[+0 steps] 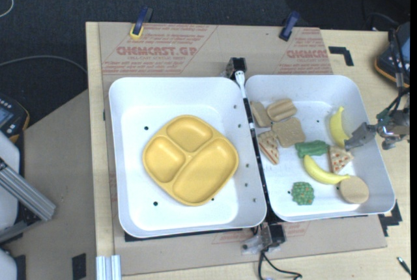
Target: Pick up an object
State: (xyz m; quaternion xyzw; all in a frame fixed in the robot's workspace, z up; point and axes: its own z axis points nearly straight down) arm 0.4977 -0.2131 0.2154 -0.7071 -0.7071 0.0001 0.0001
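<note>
Toy foods lie scattered in the right bin [313, 86]: bananas [323, 172], breads [281, 109], pizza slices [339, 159], broccoli [302, 193]

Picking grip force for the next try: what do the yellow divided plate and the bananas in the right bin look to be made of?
The yellow divided plate looks like molded plastic: one even color, rounded compartment walls, a soft matte sheen. The two bananas also look like plastic toy food: uniform bright yellow, smooth skin, no bruising. Hard or soft plastic, I cannot tell.

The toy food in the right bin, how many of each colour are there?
Yellow: 2, banana and banana
Green: 2, broccoli and green piece
Tan or brown: 6, with bread slice and round cookie
Total: 10
</note>
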